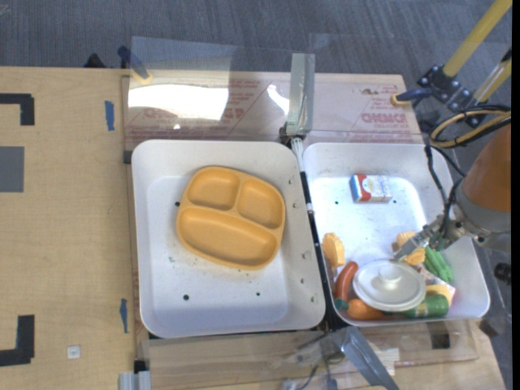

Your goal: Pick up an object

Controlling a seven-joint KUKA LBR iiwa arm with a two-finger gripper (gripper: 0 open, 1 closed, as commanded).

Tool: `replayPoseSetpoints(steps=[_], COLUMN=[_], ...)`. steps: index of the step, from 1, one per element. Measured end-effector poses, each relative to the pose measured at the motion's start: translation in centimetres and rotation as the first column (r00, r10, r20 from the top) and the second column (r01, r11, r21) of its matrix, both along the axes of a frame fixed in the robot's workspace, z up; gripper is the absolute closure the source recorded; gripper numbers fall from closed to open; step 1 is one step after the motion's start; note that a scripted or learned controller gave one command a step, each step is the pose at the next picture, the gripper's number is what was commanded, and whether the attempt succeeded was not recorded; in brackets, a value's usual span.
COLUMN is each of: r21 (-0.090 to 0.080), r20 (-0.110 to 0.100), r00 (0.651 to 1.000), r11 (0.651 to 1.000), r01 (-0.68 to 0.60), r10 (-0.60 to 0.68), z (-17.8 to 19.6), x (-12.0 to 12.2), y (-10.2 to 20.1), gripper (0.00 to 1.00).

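My pincer (416,244) sits low at the right bin's (325,162) right side, among the toy food; open or closed, I cannot tell. Just beside it, a green vegetable (439,264) lies with its long axis slanting toward the near right corner. Left bin (154,299) holds an orange divided plate (231,215). Brown tabletop (57,242), grey carpet (244,6) beyond.

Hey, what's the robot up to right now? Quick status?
Gripper low in right bin, among toy food. Nothing seen held. White lid and green piece crowd it. Yellow plate in left bin.
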State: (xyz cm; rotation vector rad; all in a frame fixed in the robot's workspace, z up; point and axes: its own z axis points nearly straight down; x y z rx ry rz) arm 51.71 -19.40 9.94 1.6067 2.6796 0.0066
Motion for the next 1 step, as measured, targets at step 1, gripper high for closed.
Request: replayPoseSetpoints(steps=[1], r21=[0.003], r20=[-0.011], r00=[0.999], r11=[0.999], r01=[0.041], r10=[-0.041], z=[1.18], x=[-3.60], y=[0.18], gripper=[1.00])
